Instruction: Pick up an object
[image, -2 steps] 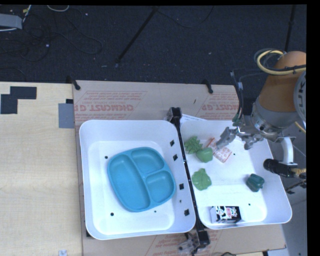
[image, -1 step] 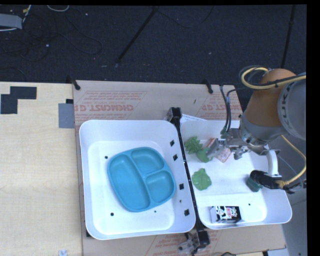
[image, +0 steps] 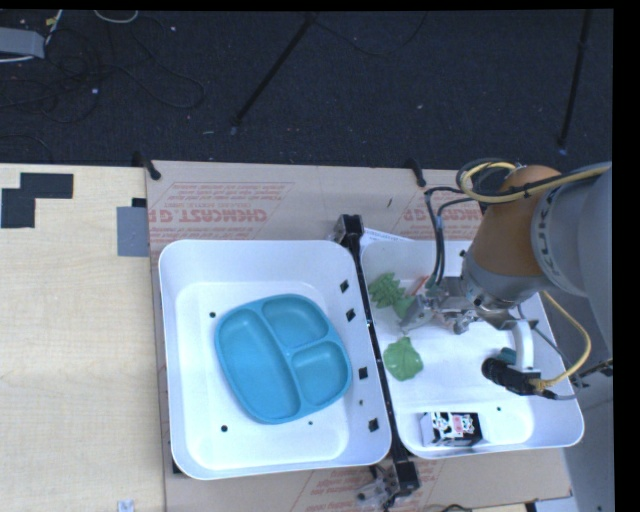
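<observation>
Gripper (image: 428, 308) low over the right bin (image: 560, 425), pointing toward view-left, reaching in from the right edge. Finger state: cannot tell, metal parts too cluttered and small. Nothing visibly clamped. Wrist behind it to the right, orange band (image: 505, 235) above, then grey arm body (image: 580, 235) running off the right side. Yellow and black cables (image: 480, 180) looped over the top of the wrist, one yellow cable trailing down the right side.

Just left of the gripper tip: dark green leafy object (image: 386, 292), touching or nearly touching, unclear which. Just below-left of the gripper: lighter green rounded object (image: 403, 358), lying on the bin floor, apart from the tip. Below-right of the gripper: black cylindrical piece (image: 508, 375) near a white upright part, possibly rig hardware, unclear. Further below: small black-and-white box (image: 452, 427) by the bin's near wall.

Well left, past the black divider (image: 365, 330): left bin (image: 185, 350) with blue three-compartment tray (image: 282, 356) lying flat, tilted in plan. Cardboard (image: 240, 205) under both bins, wooden bench (image: 70, 350) far left.
</observation>
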